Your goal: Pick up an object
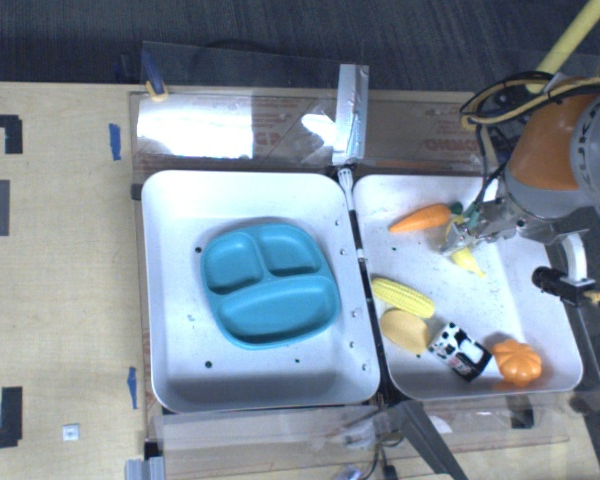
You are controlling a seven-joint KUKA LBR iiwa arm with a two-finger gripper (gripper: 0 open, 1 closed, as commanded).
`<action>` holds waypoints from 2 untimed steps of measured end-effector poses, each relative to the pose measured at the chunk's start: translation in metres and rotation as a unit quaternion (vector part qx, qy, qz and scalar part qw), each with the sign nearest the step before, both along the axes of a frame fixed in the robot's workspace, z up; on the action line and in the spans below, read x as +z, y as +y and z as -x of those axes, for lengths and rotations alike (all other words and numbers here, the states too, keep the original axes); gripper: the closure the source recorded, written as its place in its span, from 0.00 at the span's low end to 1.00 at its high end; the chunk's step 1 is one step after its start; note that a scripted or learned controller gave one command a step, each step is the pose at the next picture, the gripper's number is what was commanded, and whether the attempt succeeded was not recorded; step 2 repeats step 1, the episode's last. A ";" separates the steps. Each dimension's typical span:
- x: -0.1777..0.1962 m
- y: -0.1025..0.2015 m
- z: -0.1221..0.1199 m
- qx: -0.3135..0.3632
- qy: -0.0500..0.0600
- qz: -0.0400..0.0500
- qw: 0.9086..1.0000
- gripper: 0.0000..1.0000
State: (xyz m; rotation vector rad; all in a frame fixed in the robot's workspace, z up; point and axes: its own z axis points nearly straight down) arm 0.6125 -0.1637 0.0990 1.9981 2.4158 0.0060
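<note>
Round orange fruit [520,363], black-white block [459,351], ridged corn [403,295]

Two white bins are seen: the left bin [170,268] and the right bin [520,298]. A blue divided plate [270,283] is coloured uniformly, with no pattern. An orange carrot [420,219] with a green tip is noted, as are a yellow corn cob [402,294], a pale yellow rounded piece [404,330], a small yellow piece [467,260], a black-and-white patched toy [457,351] and an orange pumpkin-like piece [518,362]. The arm [565,158] is grey, banded in orange. The tabletop [60,268] is light wood, marked with black and blue tape.
</note>
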 end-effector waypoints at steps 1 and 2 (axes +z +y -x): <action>0.091 0.042 0.009 -0.021 -0.003 0.000 1.000 1.00; 0.091 0.042 0.009 -0.021 -0.003 0.000 1.000 1.00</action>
